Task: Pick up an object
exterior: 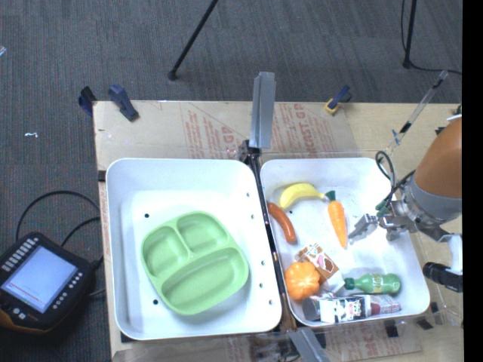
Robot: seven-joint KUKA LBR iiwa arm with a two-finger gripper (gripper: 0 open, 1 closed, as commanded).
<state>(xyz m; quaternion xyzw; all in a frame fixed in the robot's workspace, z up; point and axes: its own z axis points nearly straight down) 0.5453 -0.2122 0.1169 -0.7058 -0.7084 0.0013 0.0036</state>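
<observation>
Gripper [356,231] low inside right bin [355,173], at the end of a grey arm [441,179] reaching in from the right, its tip just beside an orange carrot [337,221] and pointed toward it. Nothing visibly held. Jaws apart or together: impossible to tell from this angle.

Candidates for picking, all in that right bin: carrot upright-looking in the middle, green top toward the far wall; yellow banana [300,193] just left of the carrot's top; red sausage [283,222] slanting along the left wall; round orange fruit [302,279] near the front left corner, touching a small brown-and-white carton [321,261]; green bottle [373,283] on its side to the right of the fruit; longer white carton [351,306] flat against the front wall, just below the bottle.

In left bin [128,202], a green divided plate [196,261], three compartments, set at a slant.

Both bins side by side on a cardboard-topped bench [302,127]. Grey upright post [263,111] at the far end of the seam between them. Blue clamps [121,101] at the bench's far left corner, a yellow-and-blue clamp [338,99] on the far edge. Control pendant [39,277] with lit screen on dark carpet at lower left.
</observation>
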